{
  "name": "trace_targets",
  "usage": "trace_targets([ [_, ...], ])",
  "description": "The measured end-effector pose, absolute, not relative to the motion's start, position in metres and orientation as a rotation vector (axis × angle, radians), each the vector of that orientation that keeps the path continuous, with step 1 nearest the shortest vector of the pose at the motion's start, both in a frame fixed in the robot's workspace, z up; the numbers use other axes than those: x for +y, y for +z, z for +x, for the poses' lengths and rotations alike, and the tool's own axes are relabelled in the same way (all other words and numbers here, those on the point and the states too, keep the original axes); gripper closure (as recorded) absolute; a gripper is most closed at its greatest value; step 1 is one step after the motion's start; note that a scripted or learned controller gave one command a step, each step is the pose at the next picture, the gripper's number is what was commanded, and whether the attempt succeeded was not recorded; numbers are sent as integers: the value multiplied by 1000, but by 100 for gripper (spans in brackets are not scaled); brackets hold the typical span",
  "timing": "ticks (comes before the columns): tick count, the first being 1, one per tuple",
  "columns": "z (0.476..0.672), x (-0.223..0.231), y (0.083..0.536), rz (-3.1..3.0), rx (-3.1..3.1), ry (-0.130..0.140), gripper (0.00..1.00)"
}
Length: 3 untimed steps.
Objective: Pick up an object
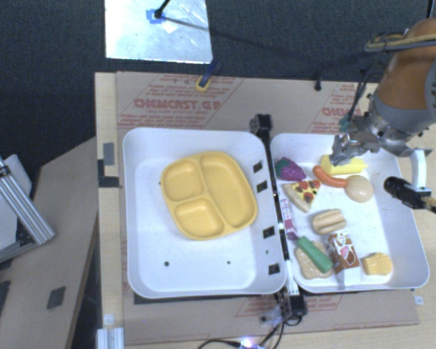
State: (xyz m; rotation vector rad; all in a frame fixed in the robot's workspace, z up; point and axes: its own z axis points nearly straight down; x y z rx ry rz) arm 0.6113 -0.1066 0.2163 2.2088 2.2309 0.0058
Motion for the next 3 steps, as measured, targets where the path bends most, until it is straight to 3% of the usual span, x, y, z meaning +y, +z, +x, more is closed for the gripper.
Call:
trace_targets([
  [1, 636, -49, 228, 2208, 2232, 8, 100],
  [3, 643, -38, 234, 2212, 2227, 4, 100],
])
